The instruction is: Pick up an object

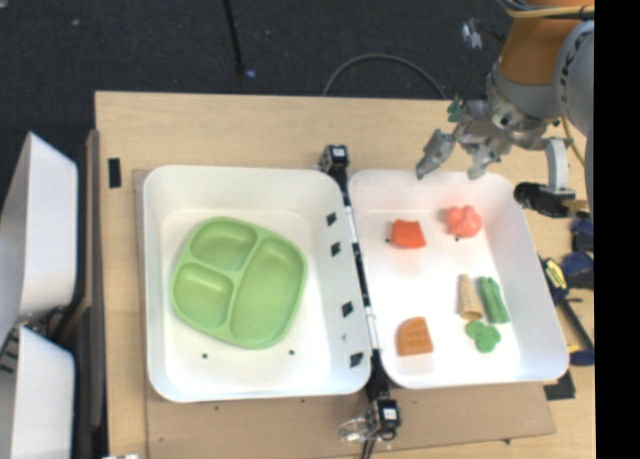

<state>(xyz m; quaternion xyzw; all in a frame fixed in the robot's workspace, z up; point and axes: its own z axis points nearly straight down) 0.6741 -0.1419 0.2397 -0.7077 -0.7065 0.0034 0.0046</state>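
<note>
Gripper [458, 160], fingers spread and holding nothing, hangs above the right bin [530, 237] at 12 o'clock, likely poised to descend; nearest objects, a pink lump [461, 220] and an orange block [407, 234], lie toward 6

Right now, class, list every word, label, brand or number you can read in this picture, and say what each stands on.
None can be read. The green divided plate, both white bins and the small toy items bear no visible print; small dark tags on the bench are too blurred.
</note>
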